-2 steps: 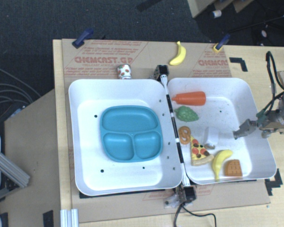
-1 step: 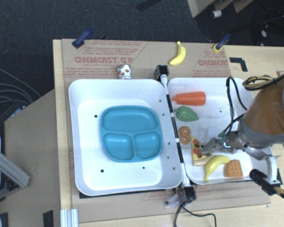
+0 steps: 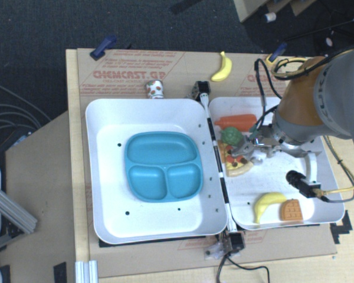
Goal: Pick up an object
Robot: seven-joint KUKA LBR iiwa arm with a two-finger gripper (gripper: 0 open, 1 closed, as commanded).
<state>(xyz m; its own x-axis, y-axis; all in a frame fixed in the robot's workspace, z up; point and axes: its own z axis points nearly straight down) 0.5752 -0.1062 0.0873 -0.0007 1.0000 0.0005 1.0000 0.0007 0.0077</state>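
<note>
The right bin (image 3: pixel 295 175) holds an orange carrot (image 3: pixel 236 121), a green broccoli piece (image 3: pixel 230 136), a pizza slice (image 3: pixel 236 165), a yellow banana (image 3: pixel 267 204) and a brown waffle-like square (image 3: pixel 291 210). My gripper (image 3: pixel 248 148) is low in this bin's left part, right beside the broccoli and just above the pizza slice. Its tips are partly hidden among these items. The grey arm with its orange band (image 3: pixel 301 99) comes in from the right over the bin's back half.
The left bin (image 3: pixel 106 205) carries a blue divided plate (image 3: pixel 163 165). Behind the bins on the cardboard lie a second banana (image 3: pixel 222 68), a small red-and-white object (image 3: pixel 155 88) and a blue clip (image 3: pixel 103 47). Black cables loop near the arm.
</note>
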